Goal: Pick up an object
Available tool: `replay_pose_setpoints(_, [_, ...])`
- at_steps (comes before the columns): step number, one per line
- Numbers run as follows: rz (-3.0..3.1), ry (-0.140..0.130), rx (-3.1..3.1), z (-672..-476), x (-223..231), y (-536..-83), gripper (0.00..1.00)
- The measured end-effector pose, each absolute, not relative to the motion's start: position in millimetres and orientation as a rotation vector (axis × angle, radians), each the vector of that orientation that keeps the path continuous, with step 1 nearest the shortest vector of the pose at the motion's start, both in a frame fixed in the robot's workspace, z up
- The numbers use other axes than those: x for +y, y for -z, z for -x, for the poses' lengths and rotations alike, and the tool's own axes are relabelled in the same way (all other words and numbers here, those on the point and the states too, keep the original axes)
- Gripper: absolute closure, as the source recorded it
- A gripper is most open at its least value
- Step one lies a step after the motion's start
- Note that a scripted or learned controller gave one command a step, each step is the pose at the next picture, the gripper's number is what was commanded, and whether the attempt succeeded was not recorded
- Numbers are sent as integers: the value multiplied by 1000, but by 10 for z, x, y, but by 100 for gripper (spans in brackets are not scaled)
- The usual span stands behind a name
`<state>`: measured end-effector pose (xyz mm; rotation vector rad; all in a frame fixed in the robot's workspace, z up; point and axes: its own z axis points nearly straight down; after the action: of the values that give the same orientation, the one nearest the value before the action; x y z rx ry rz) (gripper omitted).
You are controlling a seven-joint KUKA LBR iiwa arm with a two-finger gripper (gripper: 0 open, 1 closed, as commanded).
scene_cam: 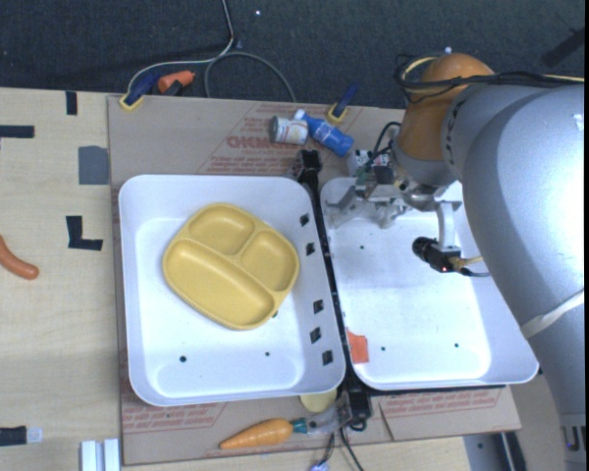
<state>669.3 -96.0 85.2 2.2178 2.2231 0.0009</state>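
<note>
A yellow divided plate point(233, 264) lies in the left white bin point(142, 361). A small orange piece point(357, 347) rests at the left wall of the right white bin point(471, 361). My gripper point(369, 202) hangs low over the far left corner of the right bin, close to the divider between the bins. Nothing shows in its grasp. The grey arm with its orange band point(442, 86) covers the right side of that bin.
Outside the bins lie a toy carrot point(259, 434) at the front edge, an orange sausage point(12, 256) far left on the bench, and a blue-and-white bottle point(312, 130) behind the bins. Clamps point(157, 85) sit on the cardboard's back edge.
</note>
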Motion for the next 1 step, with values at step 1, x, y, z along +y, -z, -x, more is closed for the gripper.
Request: replay_pose_setpoints(1, [-2221,-2,2214,-6691,-1830,-868,0])
